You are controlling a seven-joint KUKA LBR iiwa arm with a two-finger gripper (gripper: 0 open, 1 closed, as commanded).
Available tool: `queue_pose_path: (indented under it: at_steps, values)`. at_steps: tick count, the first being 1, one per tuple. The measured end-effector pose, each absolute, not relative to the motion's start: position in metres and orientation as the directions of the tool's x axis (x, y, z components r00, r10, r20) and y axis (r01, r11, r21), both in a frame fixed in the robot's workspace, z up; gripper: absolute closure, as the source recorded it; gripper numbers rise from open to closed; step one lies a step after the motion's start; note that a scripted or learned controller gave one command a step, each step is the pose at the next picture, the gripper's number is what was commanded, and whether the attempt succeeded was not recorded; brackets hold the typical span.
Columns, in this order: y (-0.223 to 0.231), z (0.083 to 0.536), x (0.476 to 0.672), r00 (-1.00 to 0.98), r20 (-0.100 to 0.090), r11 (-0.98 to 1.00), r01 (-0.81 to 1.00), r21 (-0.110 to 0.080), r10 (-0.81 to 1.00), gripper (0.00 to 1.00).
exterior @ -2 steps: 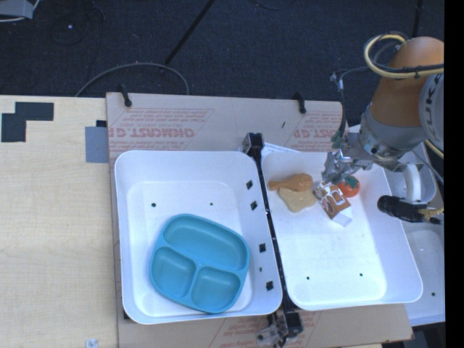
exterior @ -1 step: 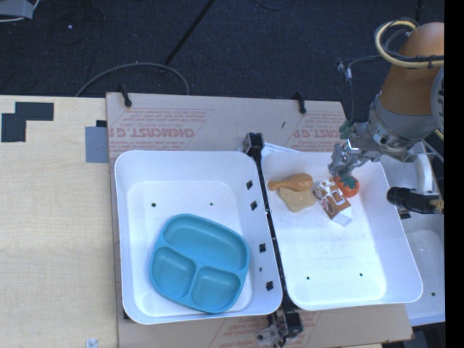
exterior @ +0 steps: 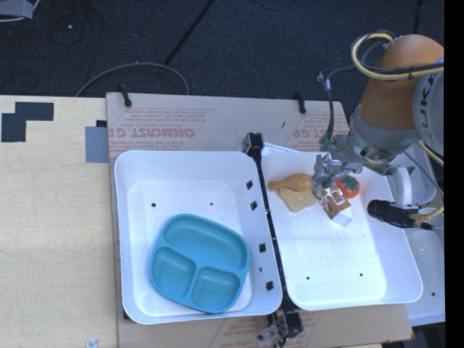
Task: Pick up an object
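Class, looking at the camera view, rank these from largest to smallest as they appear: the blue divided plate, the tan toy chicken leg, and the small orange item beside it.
1. Blue divided plate, by far the largest.
2. Tan toy chicken leg.
3. Small orange item, partly hidden by the hand, so its full size is unsure.

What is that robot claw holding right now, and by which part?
It cannot be told. The gripper is down in the right bin among a tan chicken-leg toy, an orange item and a small brown packet, touching or just above them.

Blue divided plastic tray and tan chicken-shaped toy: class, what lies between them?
In the camera view, the black divider where the two white bins meet lies between the tray and the toy.
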State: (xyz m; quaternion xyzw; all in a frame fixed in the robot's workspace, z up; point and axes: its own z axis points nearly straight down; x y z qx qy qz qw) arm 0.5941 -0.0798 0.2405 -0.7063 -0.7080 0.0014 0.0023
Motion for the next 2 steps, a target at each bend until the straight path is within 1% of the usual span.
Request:
queue_pose_path:
  at_steps: [1, 2]
  values:
    - [-0.024, 0.242, 0.569, -0.004, 0.002, 0.004, 1.0, -0.005, 1.0, 1.0]
    - [0.016, 0.242, 0.553, -0.004, 0.001, 0.004, 1.0, -0.005, 1.0, 1.0]
